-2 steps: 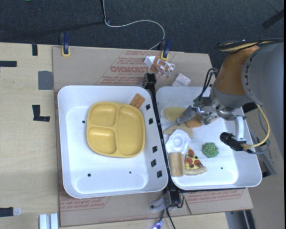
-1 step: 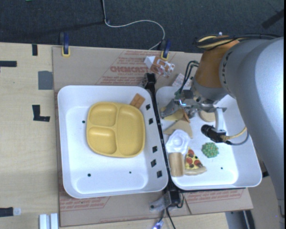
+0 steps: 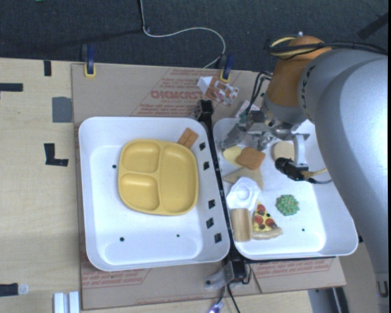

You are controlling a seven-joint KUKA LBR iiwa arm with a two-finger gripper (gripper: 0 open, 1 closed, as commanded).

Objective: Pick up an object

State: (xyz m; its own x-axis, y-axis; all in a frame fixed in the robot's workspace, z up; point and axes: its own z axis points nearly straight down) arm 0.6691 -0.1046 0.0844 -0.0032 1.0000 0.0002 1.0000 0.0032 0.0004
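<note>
- Grey arm with orange band: reaches in from the right, its wrist bent down over the far end of the right white bin.
- Left white bin: holds a yellow divided plastic plate and a small tan block near its far right corner.
- Gripper: low over the toy food (whether its jaws are wide or narrow cannot be told from this angle).
- Candidate objects: a tan toast-like piece just beside the gripper; a pizza slice toy, a green broccoli-like toy and a white cup-like piece lie nearer the camera.
- Advice: centre the fingers on the toast-like piece, clear of its pale neighbours, before closing.
</note>
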